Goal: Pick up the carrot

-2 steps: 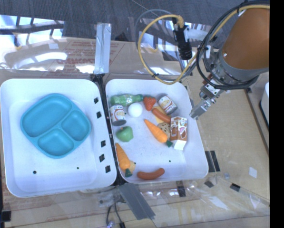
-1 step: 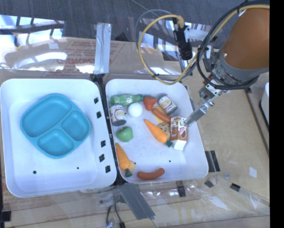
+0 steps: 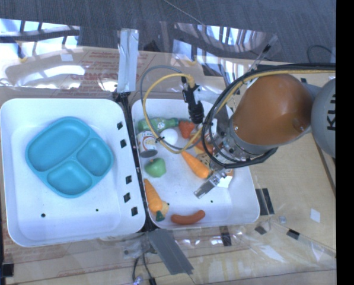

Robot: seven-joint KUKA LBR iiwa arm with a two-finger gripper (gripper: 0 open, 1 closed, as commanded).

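An orange tapered carrot lies slantwise in the middle of the right bin. Its thicker lower-right end reaches right up to my gripper, which hangs low in the bin under the orange-banded wrist. The wrist hides most of the gripper, and whether the carrot is held is unclear. A second orange, carrot-like piece with a green end lies near the bin's left wall, apart from the gripper.
The right bin also holds a green bottle, a small can, a white ball, a red piece, a green fruit and a red sausage. A blue divided plate sits in the left bin.
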